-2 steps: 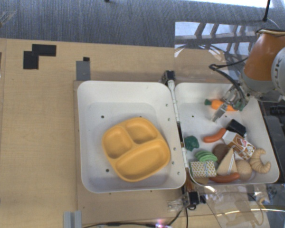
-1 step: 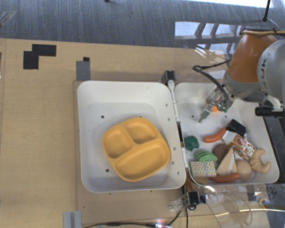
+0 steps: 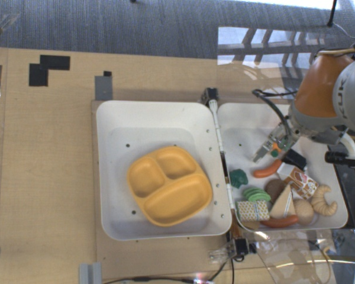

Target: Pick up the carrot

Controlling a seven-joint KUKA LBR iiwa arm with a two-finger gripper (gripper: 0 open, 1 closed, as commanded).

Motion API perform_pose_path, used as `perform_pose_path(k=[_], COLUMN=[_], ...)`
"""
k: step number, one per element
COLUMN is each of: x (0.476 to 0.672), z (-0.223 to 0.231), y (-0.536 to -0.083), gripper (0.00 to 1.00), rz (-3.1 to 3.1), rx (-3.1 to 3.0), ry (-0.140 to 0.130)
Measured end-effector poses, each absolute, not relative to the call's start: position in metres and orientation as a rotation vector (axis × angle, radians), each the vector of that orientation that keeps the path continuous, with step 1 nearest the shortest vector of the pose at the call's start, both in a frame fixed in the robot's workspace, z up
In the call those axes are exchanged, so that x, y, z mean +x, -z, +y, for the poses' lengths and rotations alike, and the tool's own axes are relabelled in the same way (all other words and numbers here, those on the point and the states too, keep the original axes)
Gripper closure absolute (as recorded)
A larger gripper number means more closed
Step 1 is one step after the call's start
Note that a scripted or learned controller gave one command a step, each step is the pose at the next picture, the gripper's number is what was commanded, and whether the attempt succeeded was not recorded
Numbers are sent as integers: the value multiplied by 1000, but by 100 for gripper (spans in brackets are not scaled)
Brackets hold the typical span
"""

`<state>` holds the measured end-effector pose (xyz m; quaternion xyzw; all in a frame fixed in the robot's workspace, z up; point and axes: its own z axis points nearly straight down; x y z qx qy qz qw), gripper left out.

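Carrot (image 3: 267, 170) first: from where I stand it looks to be the slim orange piece lying in the right-hand bin (image 3: 242, 129), tilted a little, just above the heap of toy food in that bin's lower corner. The tool (image 3: 271, 148) hangs right over its upper end, close above it, and I see nothing between its fingers. Whether they are spread or pressed together I cannot tell; the wrist blurs them from this angle.

To do the grab well, I would judge the fingers ought to straddle the carrot across its narrow width, near its middle, and come straight down. A similar reddish-orange piece (image 3: 279, 221) lies lower in the same bin, beside a croissant (image 3: 324, 199) and a small printed carton (image 3: 302, 183), so it is worth making sure the right one is taken. The left bin (image 3: 112, 176) carries a yellow divided plate (image 3: 169, 185), well apart.

As for writing, the carton shows some print, but it is too small to read, and I can make out no brand anywhere on the table (image 3: 41, 176).
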<state>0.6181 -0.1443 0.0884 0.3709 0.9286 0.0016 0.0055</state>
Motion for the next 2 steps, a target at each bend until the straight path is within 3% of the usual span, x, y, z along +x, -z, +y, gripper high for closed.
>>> perform_pose_path(k=[1,2], x=[622,632], z=[-143,-72], y=[-103,-193], gripper=[100,100], rz=[2900,2841], rx=[1147,1294], ry=[-9,-17])
